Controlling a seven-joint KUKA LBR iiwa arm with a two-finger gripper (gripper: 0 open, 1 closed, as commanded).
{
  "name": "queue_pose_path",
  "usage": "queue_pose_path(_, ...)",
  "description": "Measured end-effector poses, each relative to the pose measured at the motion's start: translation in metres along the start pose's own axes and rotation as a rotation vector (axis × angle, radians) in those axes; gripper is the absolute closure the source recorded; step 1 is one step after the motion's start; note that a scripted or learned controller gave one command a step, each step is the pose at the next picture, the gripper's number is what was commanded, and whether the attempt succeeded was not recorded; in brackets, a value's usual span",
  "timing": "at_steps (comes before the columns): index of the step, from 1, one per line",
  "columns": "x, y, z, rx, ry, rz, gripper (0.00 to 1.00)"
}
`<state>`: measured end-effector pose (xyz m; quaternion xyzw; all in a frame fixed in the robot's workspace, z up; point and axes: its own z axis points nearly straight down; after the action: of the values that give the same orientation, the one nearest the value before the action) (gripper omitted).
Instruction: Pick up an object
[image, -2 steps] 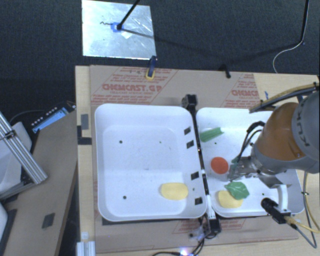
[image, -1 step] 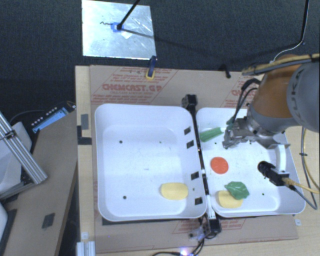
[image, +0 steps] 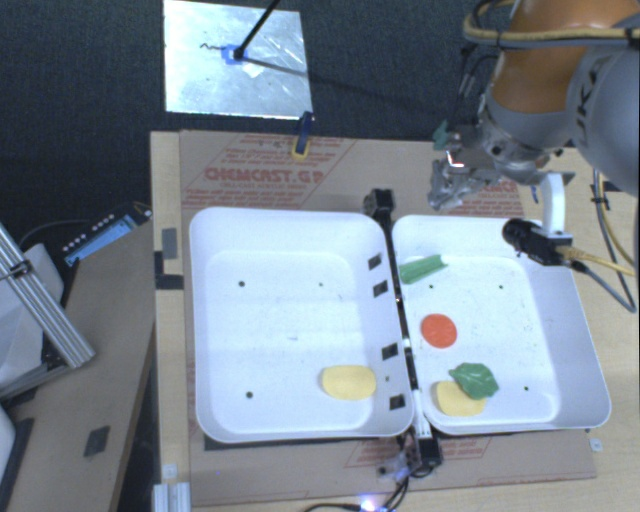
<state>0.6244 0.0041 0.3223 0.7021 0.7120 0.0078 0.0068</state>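
We are hovering our gripper (image: 452, 190) above the right white bin's (image: 575, 330) far rim; its grasp state we cannot tell. The flat green elongated piece (image: 422, 267) is lying toward seven o'clock, long axis roughly nine-to-three.

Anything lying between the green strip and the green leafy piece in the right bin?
Yes. In the camera view the orange-red disc lies on the bin floor between the green strip and the green leafy piece, touching neither.
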Motion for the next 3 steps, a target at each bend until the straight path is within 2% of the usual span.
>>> queue_pose_path(1, 0.008, -0.039, -0.131, 0.002, 0.0, 0.007, 1.0)
queue_pose_path(2, 0.036, -0.093, -0.16, 0.016, 0.001, 0.006, 1.0)
queue_pose_path(3, 0.068, -0.126, -0.178, 0.016, 0.001, 0.006, 1.0)
